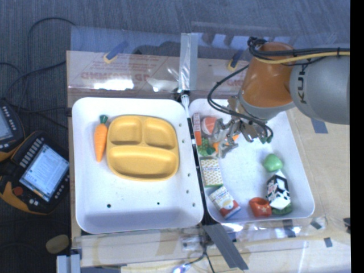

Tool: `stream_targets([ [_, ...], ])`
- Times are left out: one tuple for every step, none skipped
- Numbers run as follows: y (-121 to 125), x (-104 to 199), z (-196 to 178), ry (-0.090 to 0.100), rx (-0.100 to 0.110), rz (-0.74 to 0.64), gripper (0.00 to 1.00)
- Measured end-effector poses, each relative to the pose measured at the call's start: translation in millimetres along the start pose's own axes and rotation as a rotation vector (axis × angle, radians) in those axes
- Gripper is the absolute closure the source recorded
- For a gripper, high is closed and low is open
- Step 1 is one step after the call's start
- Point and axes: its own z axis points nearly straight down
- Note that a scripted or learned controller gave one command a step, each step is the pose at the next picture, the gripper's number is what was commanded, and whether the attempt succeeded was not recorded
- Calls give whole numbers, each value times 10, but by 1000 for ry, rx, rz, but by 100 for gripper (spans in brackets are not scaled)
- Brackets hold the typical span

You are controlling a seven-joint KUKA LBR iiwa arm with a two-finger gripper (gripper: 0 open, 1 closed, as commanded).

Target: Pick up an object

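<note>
Small carton (224, 201) lying diagonally at right bin's (300, 169) front, claw (227, 136) state perhaps indiscernible.

— Glossy white plastic for both bins (85, 209), smooth yellow plastic for the tray (142, 147).
— Matt plastic on the carrot (100, 141), printed paper on the carton (223, 201), rough blue carpet (170, 1) behind.
</note>
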Motion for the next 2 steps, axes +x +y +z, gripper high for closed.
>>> stream_targets([
  [-22, -471, -874, 8, -3, -65, 100],
  [-307, -358, -170, 12, -4, -109, 100],
])
